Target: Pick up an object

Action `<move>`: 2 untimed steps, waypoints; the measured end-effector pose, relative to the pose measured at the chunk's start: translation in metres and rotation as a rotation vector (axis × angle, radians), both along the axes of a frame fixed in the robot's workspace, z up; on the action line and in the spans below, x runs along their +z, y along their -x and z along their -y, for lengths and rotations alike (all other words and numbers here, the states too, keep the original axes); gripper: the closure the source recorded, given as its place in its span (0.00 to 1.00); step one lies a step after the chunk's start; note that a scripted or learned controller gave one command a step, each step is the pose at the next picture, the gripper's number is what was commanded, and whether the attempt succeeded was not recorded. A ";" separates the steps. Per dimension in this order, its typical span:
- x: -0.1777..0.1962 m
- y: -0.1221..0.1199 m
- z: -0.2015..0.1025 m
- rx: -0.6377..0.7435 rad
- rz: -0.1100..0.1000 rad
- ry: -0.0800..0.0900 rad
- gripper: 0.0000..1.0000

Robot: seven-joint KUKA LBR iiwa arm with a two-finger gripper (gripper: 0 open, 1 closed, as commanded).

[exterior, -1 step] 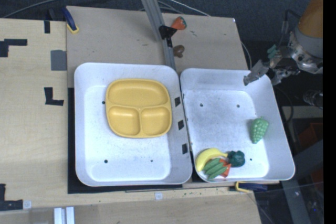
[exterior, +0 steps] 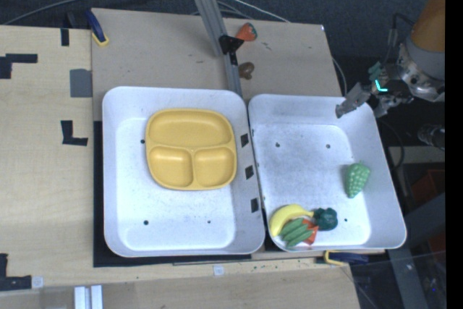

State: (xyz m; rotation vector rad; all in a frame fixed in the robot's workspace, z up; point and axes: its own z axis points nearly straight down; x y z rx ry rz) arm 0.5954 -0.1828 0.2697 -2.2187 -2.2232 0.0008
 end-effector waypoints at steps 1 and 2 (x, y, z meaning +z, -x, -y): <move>-0.048 0.007 0.005 -0.001 -0.005 0.001 0.00; -0.111 0.005 0.009 -0.001 -0.007 0.000 0.00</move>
